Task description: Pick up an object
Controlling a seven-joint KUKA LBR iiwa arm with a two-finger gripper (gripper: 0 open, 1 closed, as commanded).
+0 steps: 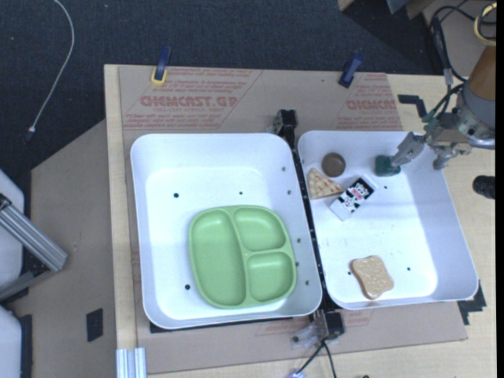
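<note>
Nearest, a toast slice (372,276) lies low in the right bin (441,235); higher, a small card (352,196), cracker (320,184) and brown disc (333,164). Upper right, the tool (396,158), its opening indiscernible, touches a teal piece (383,164): approach stage; next, closing squarely.

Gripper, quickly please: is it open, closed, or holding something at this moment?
Gripper: cannot be told; it sits low over the right bin, near a small teal object.

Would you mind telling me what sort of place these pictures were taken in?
Most likely a robotics lab test bench: two white bins clamped onto a board, a green divided plate and toy food such as a toast slice laid out, and the arm's pincer over the right bin.
</note>
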